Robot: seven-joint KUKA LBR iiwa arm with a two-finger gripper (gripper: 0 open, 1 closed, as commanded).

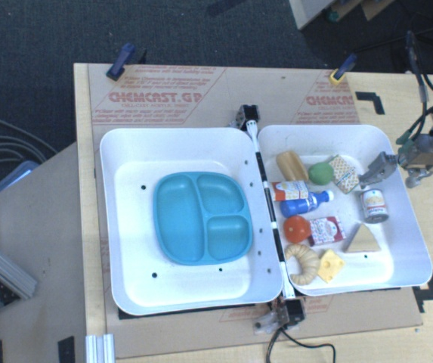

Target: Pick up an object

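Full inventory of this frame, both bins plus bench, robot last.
left bin: 1, white, left half of bench
divided plate: 1, light blue, middle of left bin
right bin: 1, white, right half of bench
bread roll: 1, tan, right bin, top left
green ball: 1, green, right of the roll
patterned packet: 1, white, right of the ball
bottle: 1, blue and white, lying flat
tomato: 1, red, below bottle
small packet: 1, red and white, beside tomato
can: 1, silver, right side
wedge: 1, beige, below can
croissant: 1, tan, bottom left
cheese: 1, yellow, beside croissant
clamps: 2, blue, bench back edge
gripper: 1, grey, over right bin's right side
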